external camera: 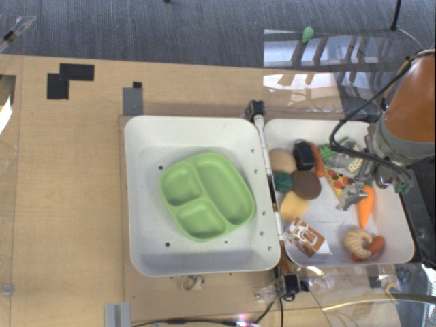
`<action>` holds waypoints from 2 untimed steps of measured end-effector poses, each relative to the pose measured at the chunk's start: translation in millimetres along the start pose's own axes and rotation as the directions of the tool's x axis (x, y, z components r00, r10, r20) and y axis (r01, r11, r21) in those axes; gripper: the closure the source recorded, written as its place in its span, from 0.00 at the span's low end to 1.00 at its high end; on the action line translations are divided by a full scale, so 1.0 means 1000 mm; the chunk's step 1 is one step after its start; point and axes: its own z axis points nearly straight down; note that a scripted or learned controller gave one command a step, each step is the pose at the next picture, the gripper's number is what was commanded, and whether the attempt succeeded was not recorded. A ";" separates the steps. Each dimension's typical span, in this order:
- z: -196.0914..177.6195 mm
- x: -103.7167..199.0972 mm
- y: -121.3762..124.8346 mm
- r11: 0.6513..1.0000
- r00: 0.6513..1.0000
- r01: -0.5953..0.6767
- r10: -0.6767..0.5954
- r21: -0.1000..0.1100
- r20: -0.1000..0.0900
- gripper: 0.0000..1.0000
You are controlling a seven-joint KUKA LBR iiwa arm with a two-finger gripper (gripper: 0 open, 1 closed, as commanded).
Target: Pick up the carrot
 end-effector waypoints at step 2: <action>0.116 -0.009 -0.077 0.998 0.998 0.064 -0.064 0.002 0.006 0.00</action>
